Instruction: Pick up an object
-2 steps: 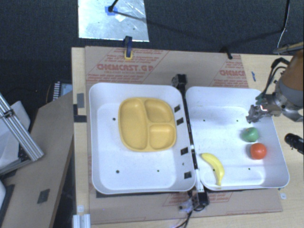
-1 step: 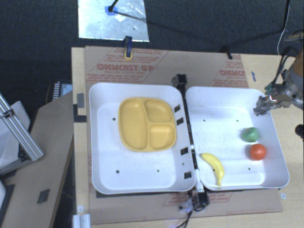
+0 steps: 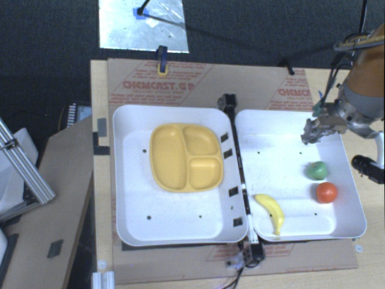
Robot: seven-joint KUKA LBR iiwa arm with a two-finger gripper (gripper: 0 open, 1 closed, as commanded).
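Over the right bin's (image 3: 289,230) far right corner hangs the gripper (image 3: 313,132); I cannot tell how it is set. Risk: dropping beside a round fruit and knocking it away, since both would likely roll. Largest nearby, the yellow divided plate (image 3: 185,156) fills the left bin (image 3: 129,179). Then the banana (image 3: 271,211) at the near edge, the orange fruit (image 3: 326,192) and green fruit (image 3: 316,170) along the right edge; nothing blocks them.

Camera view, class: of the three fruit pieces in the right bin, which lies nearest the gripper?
The green fruit. It sits just below the gripper, with the orange-red fruit beyond it and the banana farthest, by the bin's front left.
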